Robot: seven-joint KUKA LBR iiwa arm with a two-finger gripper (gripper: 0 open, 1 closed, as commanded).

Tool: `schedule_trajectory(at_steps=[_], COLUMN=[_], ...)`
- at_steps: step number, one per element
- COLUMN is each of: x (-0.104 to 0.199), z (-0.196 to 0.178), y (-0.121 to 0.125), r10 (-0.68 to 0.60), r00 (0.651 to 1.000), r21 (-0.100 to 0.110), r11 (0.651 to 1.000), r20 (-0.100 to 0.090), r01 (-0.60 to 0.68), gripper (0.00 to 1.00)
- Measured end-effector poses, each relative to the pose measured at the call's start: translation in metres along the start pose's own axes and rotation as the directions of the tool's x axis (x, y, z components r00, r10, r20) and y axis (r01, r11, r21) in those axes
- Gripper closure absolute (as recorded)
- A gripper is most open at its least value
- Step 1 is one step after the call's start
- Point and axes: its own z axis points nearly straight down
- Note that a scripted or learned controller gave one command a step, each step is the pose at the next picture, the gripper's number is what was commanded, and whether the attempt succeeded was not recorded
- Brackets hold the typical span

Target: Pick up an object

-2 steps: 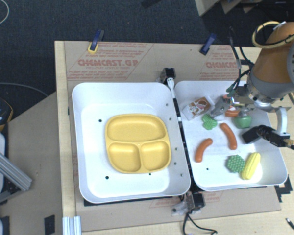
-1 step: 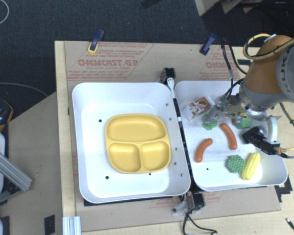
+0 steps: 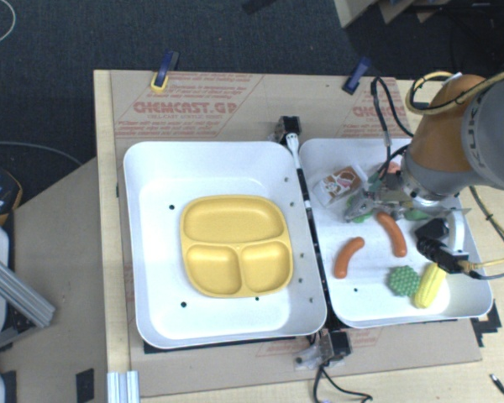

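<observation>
nothing is seen lifted yet: the gripper (image 3: 371,205) is lowered into the right bin (image 3: 336,296) near a small packet (image 3: 341,183) and two sausages (image 3: 393,233), jaw state cannot be told, so grasp and lift are judged still to be done.

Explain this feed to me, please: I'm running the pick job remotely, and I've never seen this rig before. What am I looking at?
One fixed camera looks down at a slant on a bench with two white bins. The grey arm with the orange band reaches in from the right; its gripper hangs low over the right bin. That bin holds two orange sausages, a green bumpy toy, a yellow corn cob and a small printed packet. The left bin holds a yellow divided tray. I cannot see anything held.
</observation>
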Motion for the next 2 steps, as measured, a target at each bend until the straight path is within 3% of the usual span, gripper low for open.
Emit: schedule_trajectory(at_steps=[1,2], x=[-0.001,0.003], z=[-0.013,-0.074], y=[0.001,0.008], r10=[0.002,-0.002], r00=[1.000,1.000], r21=[-0.005,-0.011], r11=[1.000,1.000], r20=[0.002,0.004], r01=[-0.002,0.002], gripper=[1.00,1.00])
